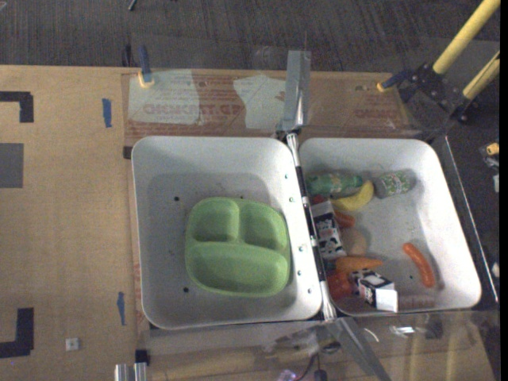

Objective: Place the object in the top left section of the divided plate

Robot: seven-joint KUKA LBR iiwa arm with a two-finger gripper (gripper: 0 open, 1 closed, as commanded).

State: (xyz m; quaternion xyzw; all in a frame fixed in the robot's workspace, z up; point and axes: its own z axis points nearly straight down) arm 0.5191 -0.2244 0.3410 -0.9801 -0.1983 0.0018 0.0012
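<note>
I count two white bins on the counter: the left bin and the right bin. One green divided plate with three sections. I see two bottles, one banana, two small cartons, one carrot and one sausage.

A yellow pole at top right is cut off by the frame edge. In the right bin, print on the small carton is too blurred to read, and overlapping toys partly hide one another.
</note>
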